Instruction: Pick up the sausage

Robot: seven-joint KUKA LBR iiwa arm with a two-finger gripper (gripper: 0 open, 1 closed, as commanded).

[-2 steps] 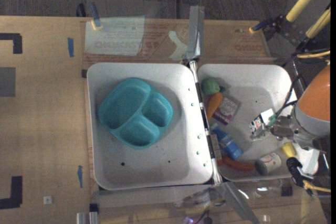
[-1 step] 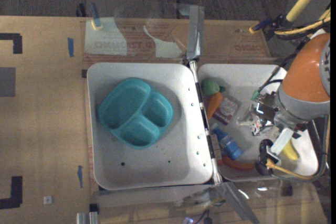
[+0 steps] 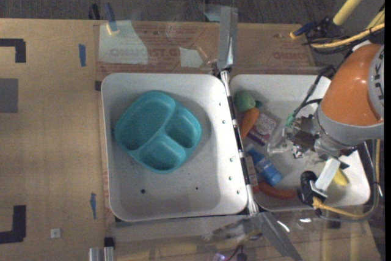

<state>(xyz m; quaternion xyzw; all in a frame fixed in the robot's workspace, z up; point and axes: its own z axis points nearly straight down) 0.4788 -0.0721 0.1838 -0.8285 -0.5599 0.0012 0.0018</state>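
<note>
The sausage lies along the near edge of the right bin, just beside a blue bottle. The hand hangs above the bin's middle; its grip, possibly open, cannot be told. A teal divided plate sits in the left bin.

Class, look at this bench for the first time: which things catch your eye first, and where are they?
The teal divided plate stands out, lying in the left bin. At right, the arm's orange band hangs over the right bin, where a carrot and a reddish sausage lie among clutter.
</note>
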